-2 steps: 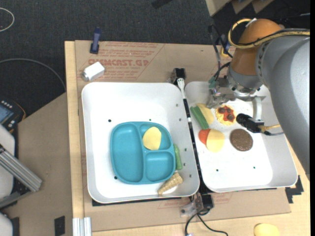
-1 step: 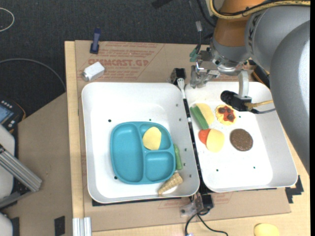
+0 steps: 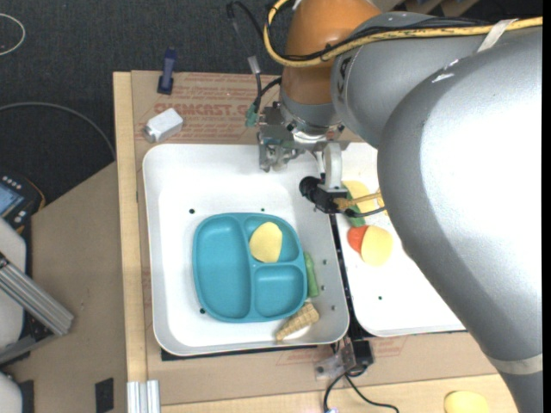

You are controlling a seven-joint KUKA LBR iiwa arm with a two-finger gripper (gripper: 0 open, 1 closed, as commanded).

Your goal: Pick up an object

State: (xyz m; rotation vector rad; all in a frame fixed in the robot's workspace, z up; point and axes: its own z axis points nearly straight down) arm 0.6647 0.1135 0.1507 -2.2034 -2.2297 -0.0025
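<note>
The grey arm (image 3: 448, 144) fills the right side of the frame, reaching toward the upper centre. Its orange band (image 3: 323, 24) sits at the top centre above the wrist. Below it the gripper (image 3: 277, 157) points down, just left of centre.

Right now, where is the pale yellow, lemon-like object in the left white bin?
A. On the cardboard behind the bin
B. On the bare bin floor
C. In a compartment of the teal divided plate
C: the pale yellow, lemon-like object lies in the upper right compartment of the teal divided plate.
</note>
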